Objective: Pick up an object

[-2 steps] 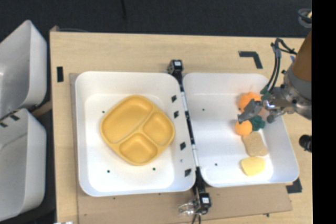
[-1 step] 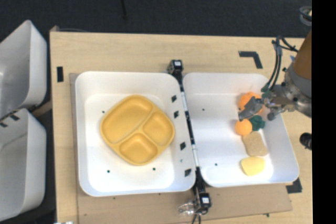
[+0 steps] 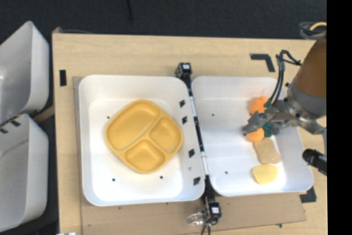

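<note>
A yellow three-compartment tray (image 3: 144,135) lies flat in the left bin (image 3: 88,173). In the right bin (image 3: 225,96), toward its right side, lie two orange pieces (image 3: 257,104), with a tan slice (image 3: 268,152) and a pale yellow piece (image 3: 265,174) nearer.

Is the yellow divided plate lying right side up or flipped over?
Right side up: the yellow divided plate lies in the left bin, its three compartments facing upward.

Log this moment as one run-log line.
gripper low in right bin | at orange objects | grasp unconfirmed | yellow tray in left bin
</note>
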Available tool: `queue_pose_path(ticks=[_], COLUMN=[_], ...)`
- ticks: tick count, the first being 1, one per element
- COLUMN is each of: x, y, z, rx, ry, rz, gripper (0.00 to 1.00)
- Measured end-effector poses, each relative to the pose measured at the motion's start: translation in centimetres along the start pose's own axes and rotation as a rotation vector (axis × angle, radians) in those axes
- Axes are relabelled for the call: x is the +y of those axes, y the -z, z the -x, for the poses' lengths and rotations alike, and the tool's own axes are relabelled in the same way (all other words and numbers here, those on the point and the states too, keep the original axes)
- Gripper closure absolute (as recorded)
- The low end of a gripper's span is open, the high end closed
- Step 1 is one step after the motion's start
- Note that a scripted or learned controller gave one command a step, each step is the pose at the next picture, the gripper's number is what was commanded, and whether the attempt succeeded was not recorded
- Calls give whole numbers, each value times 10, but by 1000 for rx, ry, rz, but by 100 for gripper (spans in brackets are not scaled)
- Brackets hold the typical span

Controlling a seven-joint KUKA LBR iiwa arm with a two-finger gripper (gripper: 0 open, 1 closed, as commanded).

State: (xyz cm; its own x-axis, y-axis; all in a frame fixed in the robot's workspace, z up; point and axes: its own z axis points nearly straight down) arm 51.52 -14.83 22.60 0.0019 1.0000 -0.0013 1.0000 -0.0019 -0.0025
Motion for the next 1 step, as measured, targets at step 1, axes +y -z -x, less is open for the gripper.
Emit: queue_pose_path(ticks=[1], x=[1], y=[-61], z=[8], rx=[0], ry=[0], rz=[-2], gripper=[0])
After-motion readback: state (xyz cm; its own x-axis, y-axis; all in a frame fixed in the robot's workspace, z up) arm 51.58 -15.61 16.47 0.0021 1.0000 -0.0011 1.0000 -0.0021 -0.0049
